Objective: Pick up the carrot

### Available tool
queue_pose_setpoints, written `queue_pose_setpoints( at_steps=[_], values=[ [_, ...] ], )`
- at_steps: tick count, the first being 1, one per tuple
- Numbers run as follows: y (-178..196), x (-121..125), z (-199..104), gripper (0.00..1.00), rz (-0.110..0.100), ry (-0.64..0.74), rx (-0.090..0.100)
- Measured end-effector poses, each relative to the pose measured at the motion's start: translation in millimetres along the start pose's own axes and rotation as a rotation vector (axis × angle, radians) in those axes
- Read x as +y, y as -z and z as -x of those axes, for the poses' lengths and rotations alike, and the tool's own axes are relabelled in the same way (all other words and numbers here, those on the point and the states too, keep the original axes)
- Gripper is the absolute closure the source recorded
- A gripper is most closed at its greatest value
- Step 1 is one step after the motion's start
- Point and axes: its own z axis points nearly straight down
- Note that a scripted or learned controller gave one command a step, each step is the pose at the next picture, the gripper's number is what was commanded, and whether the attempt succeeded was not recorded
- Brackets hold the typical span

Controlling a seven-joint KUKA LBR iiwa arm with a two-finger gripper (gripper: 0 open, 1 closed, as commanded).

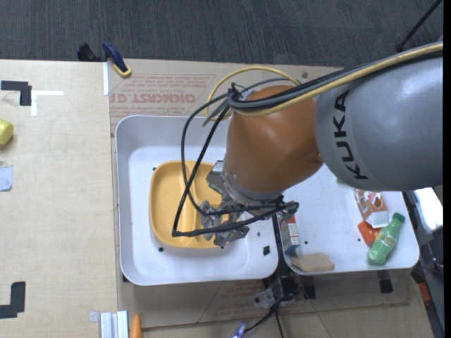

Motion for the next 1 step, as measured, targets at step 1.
queue_pose_setpoints(
  at_steps=[1],
  values=[
    [9.2, -1.3, 1.6, 1.00, -0.002, -0.002, -0.004]
  ],
)
